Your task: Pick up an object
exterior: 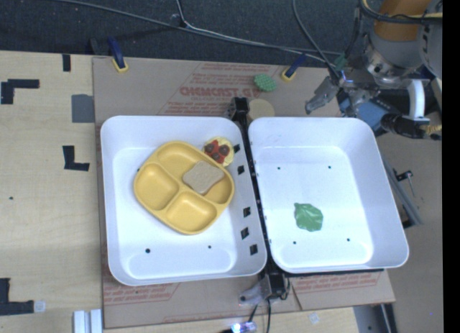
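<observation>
Grey-orange arm poised above right shallow white bin's (374, 180) far edge; end effector (338, 98) fingers spread, gripping nothing; green leafy piece (308, 216) in bin.

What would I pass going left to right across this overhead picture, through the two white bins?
Left bin → yellow divided plate → slice of toast → right bin → green leafy piece. The gripper hangs above the right bin's far edge.

Red printed lettering runs across the brown cardboard sheet (180, 83) just behind the left white bin (115, 202); it seems to read "CHEMCAST", uncertain. Fainter red print along the sheet's front edge is illegible.
</observation>
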`<state>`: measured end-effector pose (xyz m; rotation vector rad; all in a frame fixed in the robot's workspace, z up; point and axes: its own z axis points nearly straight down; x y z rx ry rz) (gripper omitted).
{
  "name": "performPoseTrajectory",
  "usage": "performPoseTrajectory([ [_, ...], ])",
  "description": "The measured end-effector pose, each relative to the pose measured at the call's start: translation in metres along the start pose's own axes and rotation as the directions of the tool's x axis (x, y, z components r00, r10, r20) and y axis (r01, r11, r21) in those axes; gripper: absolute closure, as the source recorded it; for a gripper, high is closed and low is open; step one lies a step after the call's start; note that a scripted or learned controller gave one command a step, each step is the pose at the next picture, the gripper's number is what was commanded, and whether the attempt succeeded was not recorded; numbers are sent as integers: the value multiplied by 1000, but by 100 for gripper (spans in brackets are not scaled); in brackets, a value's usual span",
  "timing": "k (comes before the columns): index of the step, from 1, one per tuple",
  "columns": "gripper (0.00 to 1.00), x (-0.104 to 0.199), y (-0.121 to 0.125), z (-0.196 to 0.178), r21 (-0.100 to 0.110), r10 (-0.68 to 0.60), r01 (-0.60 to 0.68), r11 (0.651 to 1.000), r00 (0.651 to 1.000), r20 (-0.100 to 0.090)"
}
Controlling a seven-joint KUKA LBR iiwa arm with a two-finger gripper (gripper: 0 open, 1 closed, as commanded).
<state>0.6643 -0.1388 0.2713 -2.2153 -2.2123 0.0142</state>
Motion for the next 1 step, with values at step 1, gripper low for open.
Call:
performPoseTrajectory([
  [1, 0, 0, 2, -8, -13, -3, 3, 1000, 1000, 2],
])
